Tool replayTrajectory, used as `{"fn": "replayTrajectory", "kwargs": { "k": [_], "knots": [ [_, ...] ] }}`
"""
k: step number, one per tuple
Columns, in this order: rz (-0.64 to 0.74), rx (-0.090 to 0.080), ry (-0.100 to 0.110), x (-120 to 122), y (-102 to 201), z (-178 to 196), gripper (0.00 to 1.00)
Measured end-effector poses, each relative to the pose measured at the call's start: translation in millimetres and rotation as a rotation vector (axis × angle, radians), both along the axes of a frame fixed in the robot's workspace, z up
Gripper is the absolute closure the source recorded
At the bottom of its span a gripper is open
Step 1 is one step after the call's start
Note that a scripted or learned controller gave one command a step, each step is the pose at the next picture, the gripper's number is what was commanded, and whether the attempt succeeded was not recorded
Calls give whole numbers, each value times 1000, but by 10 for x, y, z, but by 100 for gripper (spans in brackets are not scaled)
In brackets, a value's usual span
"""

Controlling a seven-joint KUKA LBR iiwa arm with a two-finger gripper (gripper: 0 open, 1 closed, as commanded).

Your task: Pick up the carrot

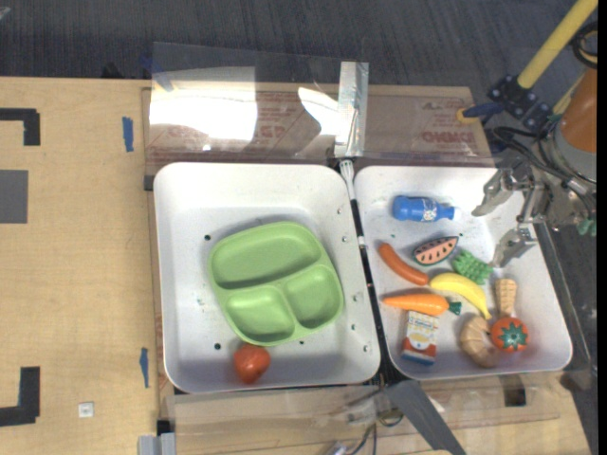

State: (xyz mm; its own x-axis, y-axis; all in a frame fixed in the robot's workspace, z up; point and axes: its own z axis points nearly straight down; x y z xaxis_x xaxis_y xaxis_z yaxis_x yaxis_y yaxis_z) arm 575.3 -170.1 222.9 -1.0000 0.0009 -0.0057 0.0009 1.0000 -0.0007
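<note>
The carrot (415,301) lies low in the right bin (558,349), at centre-right of the frame, beside a banana (462,289). The gripper (508,218) hangs open and empty at the bin's upper right. A tan wooden bench (71,254) surrounds both bins; dark carpet (285,8) fills the top.

**One fixed eye above my table**

My single camera sits high over the table (66,254), looking down at a slant from a middling distance. It takes in both white bins (180,197) side by side; my arm (574,126) enters from its right.
</note>
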Motion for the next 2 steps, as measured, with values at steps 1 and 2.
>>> {"fn": "replayTrajectory", "kwargs": {
  "k": [1, 2],
  "knots": [
    [116, -1, -1, -941, 335, -951, 0],
    [-49, -2, -6, -824, 766, -1319, 0]
  ]
}}
